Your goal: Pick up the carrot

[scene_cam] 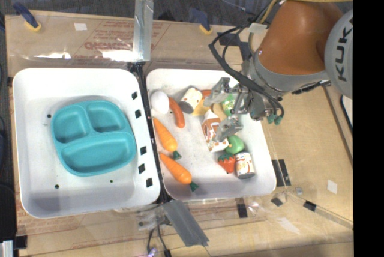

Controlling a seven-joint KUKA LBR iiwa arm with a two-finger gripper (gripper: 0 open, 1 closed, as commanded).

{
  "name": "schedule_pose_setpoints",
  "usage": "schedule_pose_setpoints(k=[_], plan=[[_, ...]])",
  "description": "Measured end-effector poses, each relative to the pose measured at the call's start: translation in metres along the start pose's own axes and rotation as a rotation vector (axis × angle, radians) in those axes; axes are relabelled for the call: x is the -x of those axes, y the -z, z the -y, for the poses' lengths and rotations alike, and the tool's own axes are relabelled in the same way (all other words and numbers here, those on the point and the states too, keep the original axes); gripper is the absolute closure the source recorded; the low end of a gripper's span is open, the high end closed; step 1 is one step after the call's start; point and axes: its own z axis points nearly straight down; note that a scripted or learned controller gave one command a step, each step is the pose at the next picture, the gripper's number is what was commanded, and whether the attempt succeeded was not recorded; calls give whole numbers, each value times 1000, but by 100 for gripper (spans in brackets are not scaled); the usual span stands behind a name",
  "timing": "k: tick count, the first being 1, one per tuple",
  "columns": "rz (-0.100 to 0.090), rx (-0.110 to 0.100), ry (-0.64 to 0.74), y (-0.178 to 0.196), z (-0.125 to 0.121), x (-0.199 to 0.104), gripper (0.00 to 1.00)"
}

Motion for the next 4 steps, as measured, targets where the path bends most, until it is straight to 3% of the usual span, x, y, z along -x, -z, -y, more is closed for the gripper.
schedule_pose_setpoints(k=[1,2,3,4], plan=[[-10,5,69,-134,-15,-27,0],[20,-5,64,-169,-19,-35,0],[23,-8,138,-169,-19,-31,0],[30,-9,145,-156,-20,-28,100]])
